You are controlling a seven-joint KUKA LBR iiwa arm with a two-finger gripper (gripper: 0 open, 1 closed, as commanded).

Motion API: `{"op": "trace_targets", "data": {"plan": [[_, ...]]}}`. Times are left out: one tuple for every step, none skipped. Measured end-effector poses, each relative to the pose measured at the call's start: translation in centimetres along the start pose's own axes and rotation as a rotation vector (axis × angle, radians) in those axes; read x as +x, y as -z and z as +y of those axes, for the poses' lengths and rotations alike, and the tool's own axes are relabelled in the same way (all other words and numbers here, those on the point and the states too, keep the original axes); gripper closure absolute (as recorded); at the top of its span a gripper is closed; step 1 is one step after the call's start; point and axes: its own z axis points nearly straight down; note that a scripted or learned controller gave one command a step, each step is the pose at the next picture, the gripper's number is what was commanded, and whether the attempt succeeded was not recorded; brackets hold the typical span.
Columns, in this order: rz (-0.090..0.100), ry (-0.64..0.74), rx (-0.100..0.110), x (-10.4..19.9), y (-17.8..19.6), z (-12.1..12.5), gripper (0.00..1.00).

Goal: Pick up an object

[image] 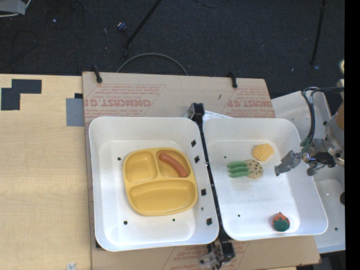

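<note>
- Gripper (298, 163) over the right edge of the right bin (306, 207), fingers spread, nothing between them.
- In that bin: yellow ridged piece (262, 151) near the middle, green pea pod (240, 168) just left of the fingers, touching a speckled cookie (255, 170).
- Red-and-green toy fruit (281, 222) alone near the front right corner.
- In the left bin (107, 207): yellow divided tray (160, 196) with a sausage (174, 163) in its upper right compartment.

Bright even overhead light, soft shadows, slightly grainy.
</note>
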Motion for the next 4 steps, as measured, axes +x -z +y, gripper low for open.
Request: {"op": "trace_targets", "data": {"plan": [[-0.003,0.003,-0.012,0.0,0.6,0.2,0.00],[0.000,0.002,-0.006,-0.1,-3.8,0.3,0.00],[0.000,0.002,-0.006,-0.3,-9.8,1.1,0.00],[0.000,0.002,-0.006,-0.1,-14.2,1.2,0.00]]}}
